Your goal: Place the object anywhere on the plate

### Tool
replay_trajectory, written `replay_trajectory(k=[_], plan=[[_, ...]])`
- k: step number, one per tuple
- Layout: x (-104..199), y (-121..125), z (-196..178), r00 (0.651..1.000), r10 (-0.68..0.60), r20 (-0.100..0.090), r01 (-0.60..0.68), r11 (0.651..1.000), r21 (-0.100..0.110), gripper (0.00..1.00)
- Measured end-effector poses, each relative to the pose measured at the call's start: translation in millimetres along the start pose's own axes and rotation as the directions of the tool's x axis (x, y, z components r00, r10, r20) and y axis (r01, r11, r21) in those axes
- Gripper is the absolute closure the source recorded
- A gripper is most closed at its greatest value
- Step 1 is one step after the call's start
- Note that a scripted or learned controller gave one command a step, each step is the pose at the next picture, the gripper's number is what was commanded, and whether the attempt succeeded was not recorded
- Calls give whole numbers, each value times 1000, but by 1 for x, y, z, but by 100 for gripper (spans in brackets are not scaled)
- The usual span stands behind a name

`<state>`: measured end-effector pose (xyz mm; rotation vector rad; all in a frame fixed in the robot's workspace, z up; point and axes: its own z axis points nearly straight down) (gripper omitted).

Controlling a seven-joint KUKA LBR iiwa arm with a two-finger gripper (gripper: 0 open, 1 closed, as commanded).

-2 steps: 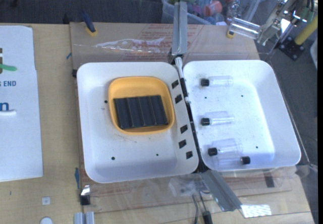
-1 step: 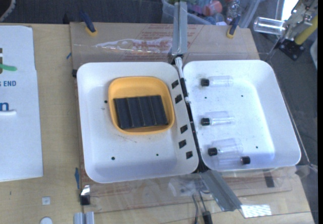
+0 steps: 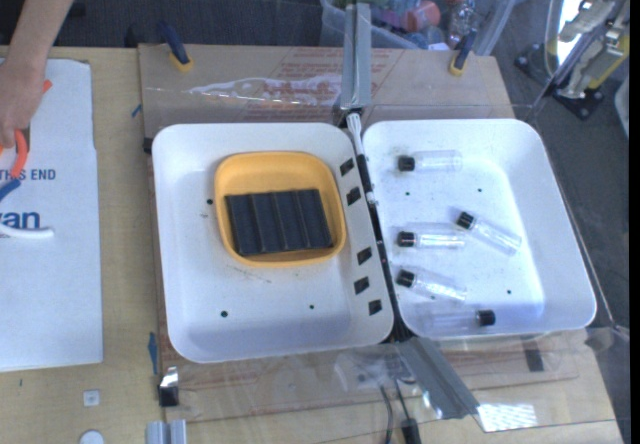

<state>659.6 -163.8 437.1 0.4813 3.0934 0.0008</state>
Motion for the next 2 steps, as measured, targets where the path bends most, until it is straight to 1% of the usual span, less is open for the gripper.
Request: replay_trajectory(k=[1, 2], plan=[[-5, -57, 68, 1000, -4, -5, 5, 1000, 1, 0], [-17, -55, 103, 990, -141, -7, 141, 990, -1, 0]])
